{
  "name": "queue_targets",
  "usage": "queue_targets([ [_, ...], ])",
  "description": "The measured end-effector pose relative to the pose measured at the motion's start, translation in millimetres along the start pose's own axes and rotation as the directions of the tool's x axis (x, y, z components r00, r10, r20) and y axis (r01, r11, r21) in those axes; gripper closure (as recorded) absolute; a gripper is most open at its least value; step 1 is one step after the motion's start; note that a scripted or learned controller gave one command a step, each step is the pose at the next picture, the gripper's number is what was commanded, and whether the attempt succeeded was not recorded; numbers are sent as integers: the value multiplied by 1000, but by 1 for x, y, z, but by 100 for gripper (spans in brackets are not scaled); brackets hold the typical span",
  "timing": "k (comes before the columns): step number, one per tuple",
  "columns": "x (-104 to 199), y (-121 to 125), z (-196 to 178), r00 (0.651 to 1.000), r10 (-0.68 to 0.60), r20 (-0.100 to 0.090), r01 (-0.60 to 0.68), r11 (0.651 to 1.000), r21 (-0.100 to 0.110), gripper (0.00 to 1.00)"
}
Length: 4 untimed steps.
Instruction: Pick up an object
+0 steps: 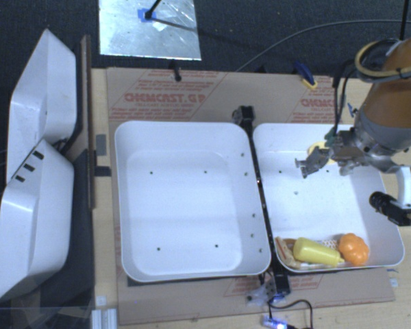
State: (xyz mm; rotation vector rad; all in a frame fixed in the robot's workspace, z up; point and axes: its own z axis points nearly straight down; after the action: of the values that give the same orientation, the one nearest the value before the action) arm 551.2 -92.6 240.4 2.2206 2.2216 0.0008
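Seemingly "CHEMCAST GP" on cardboard sheet (166, 96)

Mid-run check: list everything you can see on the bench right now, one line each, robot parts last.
left bin: 1, white, left half of the bench
right bin: 1, white, beside it on the right
yellow object: 1, yellow, near edge of the right bin
orange object: 1, orange, right of and touching the yellow one
small yellow item: 1, yellow, far part of the right bin, partly hidden by the hand, too small to identify
cardboard sheet: 1, tan with red print, under both bins
metal plate: 1, grey, beyond the bench
arm: 1, grey and orange, entering from the right
hand: 1, dark metal, over the right bin
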Motion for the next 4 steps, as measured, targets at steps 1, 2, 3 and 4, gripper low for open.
queue_targets([
  [1, 0, 0, -11, 1000, 0, 0, 0, 1000, -1, 100],
  [2, 0, 0, -10, 1000, 0, 0, 0, 1000, -1, 0],
  [3, 0, 1, -21, 1000, 0, 0, 0, 1000, -2, 100],
  [4, -45, -29, 4, 1000, 5, 1, -5, 1000, 2, 100],
])
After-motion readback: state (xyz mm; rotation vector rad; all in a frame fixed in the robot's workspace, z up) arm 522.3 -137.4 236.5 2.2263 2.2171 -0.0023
